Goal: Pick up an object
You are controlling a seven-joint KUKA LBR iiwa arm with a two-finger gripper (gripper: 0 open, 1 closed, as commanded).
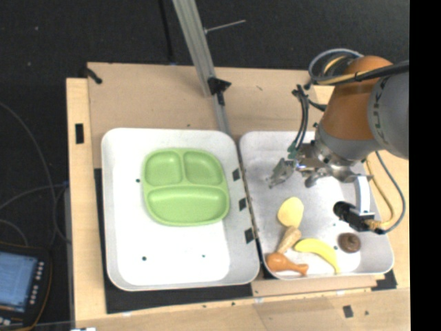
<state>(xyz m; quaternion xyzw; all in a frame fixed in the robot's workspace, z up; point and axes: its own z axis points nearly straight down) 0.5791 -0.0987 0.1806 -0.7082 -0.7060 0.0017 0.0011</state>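
Down at the near edge of the right bin (272, 150) lies the cluster worth aiming for: an orange drumstick-shaped toy (284, 262) at the near left corner, a yellow banana (320, 252) just beside it along the near wall, a tan piece (288, 238) leaning between them, and a pale yellow pear-like piece (291, 211) just behind. A small brown round thing (350, 243) sits apart near the right wall, close to a black fitting (348, 214) on the arm.

Above the far half of that bin hangs the tool (296, 171), its two grey fingers (279, 174) spread moderately wide with nothing between them, and bare bin floor below.

My judgement is that the pear-like piece is the soundest choice, since it is nearest the tool and has free floor on its far and left sides. The tool should close across its narrow width and stay off the tan piece touching its near end. The banana and drumstick look riskier, lying against the wall.

Beside it, the left bin (124, 254) holds a green three-compartment plate (186, 188) towards its far edge. Both bins rest on a tan surface (151, 95), a metal pole (196, 40) rising from its far edge. Dark floor surrounds it, with a small screen (21, 278) at the near left.
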